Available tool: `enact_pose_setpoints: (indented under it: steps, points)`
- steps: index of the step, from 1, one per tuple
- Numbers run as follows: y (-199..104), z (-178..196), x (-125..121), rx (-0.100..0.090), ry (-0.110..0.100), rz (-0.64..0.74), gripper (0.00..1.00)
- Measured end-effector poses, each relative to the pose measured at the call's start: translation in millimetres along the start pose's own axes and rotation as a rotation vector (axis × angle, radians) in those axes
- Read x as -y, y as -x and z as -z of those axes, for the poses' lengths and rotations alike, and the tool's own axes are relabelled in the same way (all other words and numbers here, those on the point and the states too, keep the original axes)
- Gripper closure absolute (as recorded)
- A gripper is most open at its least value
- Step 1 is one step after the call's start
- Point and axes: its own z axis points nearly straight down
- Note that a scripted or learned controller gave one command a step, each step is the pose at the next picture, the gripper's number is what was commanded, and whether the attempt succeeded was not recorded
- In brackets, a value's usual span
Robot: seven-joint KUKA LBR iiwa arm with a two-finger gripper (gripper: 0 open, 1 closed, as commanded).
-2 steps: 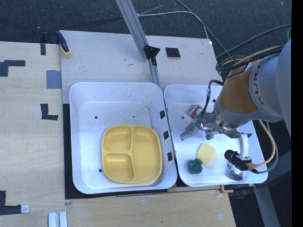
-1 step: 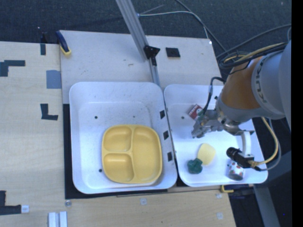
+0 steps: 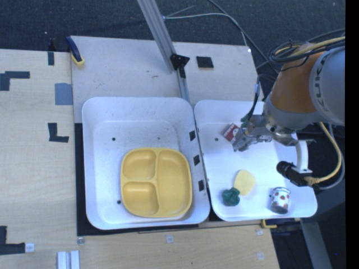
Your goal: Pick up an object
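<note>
The right bin (image 3: 213,114) holds several small objects. A small red and white piece (image 3: 229,131) lies at its upper middle. A pale yellow piece (image 3: 244,182) rests lower down, with a dark green lump (image 3: 230,196) just below and left of it. A shiny grey and red object (image 3: 280,199) sits near the front right corner. My gripper (image 3: 243,140) hangs low over the right bin, right beside the red and white piece, on its right side. Whether it touches that piece is unclear.
A yellow divided plate (image 3: 156,181) lies in the left bin (image 3: 101,128). A slanted metal bar (image 3: 162,32) crosses behind the bins. The orange and grey arm (image 3: 303,91) covers the right bin's far right side, and cables (image 3: 328,172) loop near its right rim.
</note>
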Motion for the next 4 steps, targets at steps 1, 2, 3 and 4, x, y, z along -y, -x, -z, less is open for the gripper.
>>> enact_pose_setpoints:
  steps: [1,2,3,4]
  points:
    - [5.0,62.4,-0.5,0.001,0.001,-0.001,1.00]
    - [4.8,79.0,-1.0,0.000,-0.003,-0.001,1.00]
    - [-56.1,70.9,1.9,-0.002,-0.006,0.005,1.00]
    - [-107.8,68.8,18.1,-0.002,-0.007,0.004,1.00]
